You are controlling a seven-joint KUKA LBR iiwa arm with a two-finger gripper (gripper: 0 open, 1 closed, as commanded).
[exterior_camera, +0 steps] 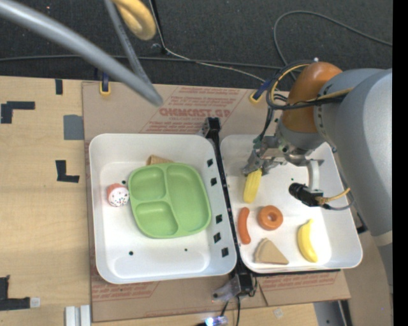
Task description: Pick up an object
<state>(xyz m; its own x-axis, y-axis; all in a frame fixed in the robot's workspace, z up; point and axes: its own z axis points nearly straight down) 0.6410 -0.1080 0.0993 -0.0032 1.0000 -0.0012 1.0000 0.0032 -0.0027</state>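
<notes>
- Green divided plate (169,199) in the left bin (102,191), over a tan wedge (159,160) peeking out at its top edge.
- Small white speckled ball (117,196) just beside the plate's left rim.
- Cardboard sheet (191,105) under both bins, on the wooden worktop (38,210).
- Black cables (331,28) across the dark background.

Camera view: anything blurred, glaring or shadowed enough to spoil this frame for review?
Camera view: lighting is even, with soft shadows. A grey bar and a yellow blob at the top left are out of focus, close to the lens. The bins' white floor looks bright but not blown out. The corn cob under the hand and the banana read sharply.
</notes>
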